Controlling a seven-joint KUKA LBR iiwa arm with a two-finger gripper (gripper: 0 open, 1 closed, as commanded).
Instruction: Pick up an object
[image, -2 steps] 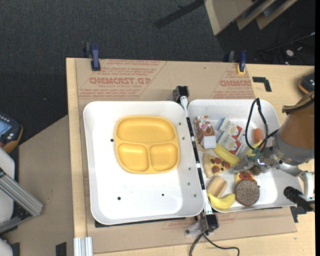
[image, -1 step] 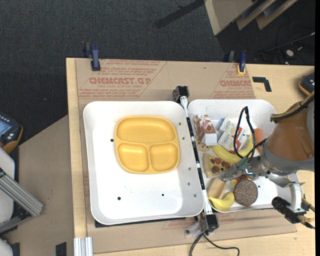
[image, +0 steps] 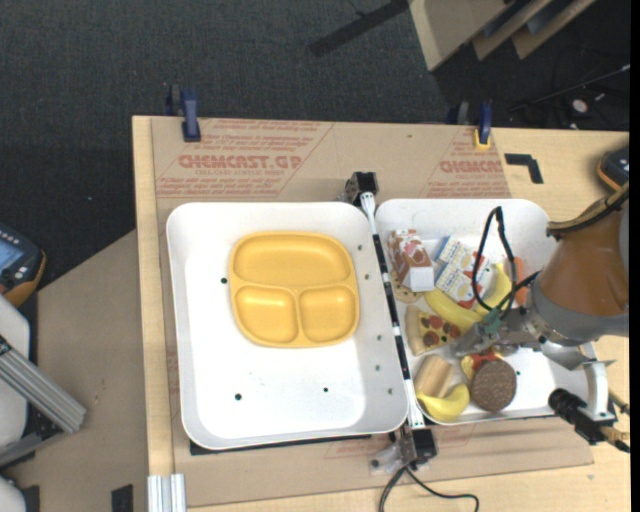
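Yellow three-compartment tray (image: 294, 288) (smooth plastic) fills the left bin (image: 200, 400); gripper (image: 478, 345) among toy food, grip indiscernible.

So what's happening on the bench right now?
The grey arm with the orange band reaches in from the right over the right bin, its claw down among a pile of toy food: a banana, a brown round piece and small packets. Nothing is visibly lifted yet. The left bin holds a yellow divided tray, untouched.
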